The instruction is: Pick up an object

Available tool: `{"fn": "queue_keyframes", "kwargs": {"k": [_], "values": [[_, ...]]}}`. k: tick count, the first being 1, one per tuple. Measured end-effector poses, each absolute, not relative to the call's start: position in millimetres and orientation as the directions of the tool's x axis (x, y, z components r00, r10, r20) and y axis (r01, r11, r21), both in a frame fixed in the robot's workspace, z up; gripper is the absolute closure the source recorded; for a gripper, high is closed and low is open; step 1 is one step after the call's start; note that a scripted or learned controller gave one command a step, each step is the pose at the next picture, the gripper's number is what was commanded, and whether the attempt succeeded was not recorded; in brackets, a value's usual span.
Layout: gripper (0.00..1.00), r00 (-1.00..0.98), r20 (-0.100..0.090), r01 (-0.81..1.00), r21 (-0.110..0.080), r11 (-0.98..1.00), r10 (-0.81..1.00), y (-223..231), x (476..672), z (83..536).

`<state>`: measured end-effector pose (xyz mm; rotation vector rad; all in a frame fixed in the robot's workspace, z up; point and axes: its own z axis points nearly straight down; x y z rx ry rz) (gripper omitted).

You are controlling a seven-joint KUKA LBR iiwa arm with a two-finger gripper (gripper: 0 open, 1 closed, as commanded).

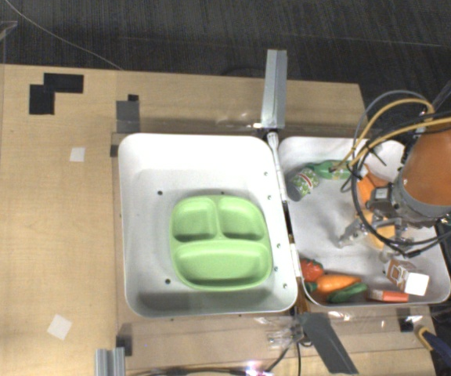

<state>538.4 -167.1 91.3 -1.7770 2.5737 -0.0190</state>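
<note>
Orange band (pixel 443 167) and cables (pixel 382 131) hide much of right bin (pixel 319 151). Arm reaches down; gripper (pixel 364 229) low over bin floor, grip state unclear. Bottle (pixel 312 178) lies upper left; carrot (pixel 337 283) at front edge.

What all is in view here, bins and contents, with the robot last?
white bins: two, white, side by side on the bench.
divided plate: one, light green, middle of left bin.
bottle: one, green with a label, lying at the right bin's upper left.
toy vegetables: a small pile, red, orange and green, right bin's front edge.
small carton: one, white and brown, right bin's front right corner.
arm: one, grey with orange band, over the right bin.
claw: one, low in the right bin.
</note>
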Motion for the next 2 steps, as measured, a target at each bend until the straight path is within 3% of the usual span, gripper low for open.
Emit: {"fn": "queue_keyframes", "kwargs": {"k": [1, 2], "values": [[0.0, -0.178, -0.001, -0.984, -0.024, 0.178, -0.984, -140.2, 494.2, 92.4], [0.0, -0.303, -0.005, -0.953, -0.016, 0.303, -0.953, -172.6, 596.5, 90.0]]}}
